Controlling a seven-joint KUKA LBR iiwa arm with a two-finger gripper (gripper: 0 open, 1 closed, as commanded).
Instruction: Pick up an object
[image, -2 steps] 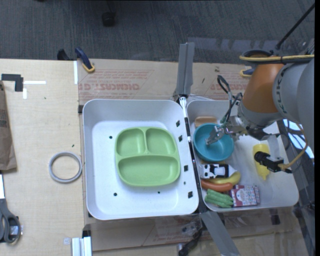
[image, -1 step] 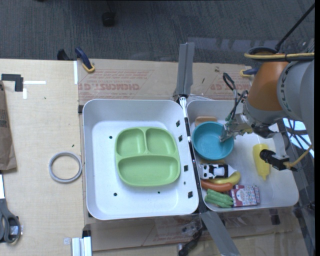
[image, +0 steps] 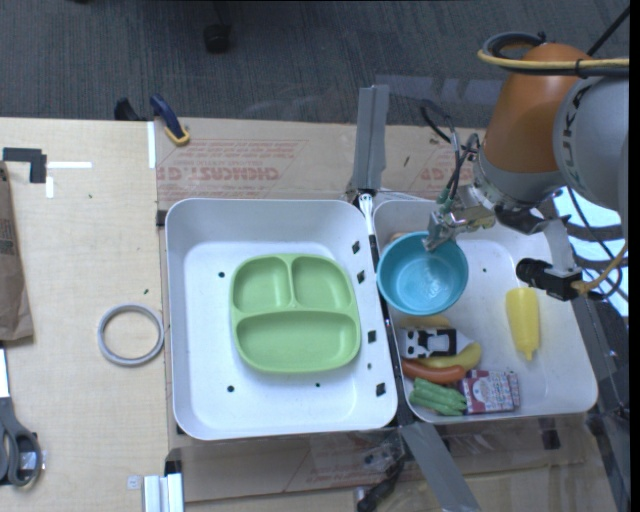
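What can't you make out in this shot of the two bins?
- Pincer at the blue bowl's rim: too small to tell whether it grips the bowl.
- Scissors: cut off by the left edge.
- Pink packet: print too small to read.

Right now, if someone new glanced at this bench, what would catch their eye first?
Probably the green divided plate, lying alone in the middle of the left bin. Next, the blue bowl at the right bin's upper left, with the gripper at its rim. Below it, a yellow corn cob, a banana and other small items cluster.
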